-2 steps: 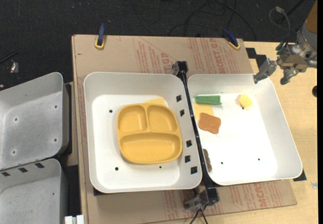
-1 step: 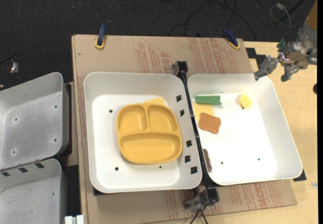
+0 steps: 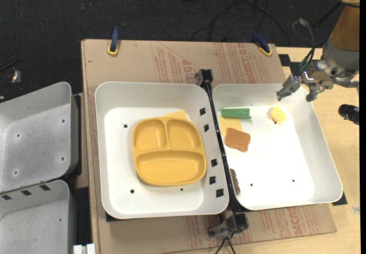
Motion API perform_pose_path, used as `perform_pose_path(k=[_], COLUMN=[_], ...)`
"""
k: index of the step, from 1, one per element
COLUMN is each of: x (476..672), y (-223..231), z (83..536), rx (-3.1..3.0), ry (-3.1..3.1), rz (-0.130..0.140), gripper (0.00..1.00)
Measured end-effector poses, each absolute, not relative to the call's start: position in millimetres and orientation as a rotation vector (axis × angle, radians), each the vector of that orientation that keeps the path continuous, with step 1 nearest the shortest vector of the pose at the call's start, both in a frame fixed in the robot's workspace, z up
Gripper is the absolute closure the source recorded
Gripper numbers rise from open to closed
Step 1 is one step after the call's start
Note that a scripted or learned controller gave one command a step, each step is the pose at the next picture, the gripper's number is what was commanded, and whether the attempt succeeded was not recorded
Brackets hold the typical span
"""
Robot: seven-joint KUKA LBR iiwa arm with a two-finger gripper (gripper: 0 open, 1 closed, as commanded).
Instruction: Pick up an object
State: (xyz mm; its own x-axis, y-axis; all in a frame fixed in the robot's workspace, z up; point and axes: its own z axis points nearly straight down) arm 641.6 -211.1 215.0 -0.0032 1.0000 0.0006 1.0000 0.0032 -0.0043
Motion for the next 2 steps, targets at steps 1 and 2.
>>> perform_pose_path(k=[1, 2], x=[636.8, 641.8], y=[-215, -215], z=[170, 125], rx=[-2.221, -2.217], ry=[-2.218, -2.223], rz=[0.004, 0.003], gripper=[0.00, 0.00])
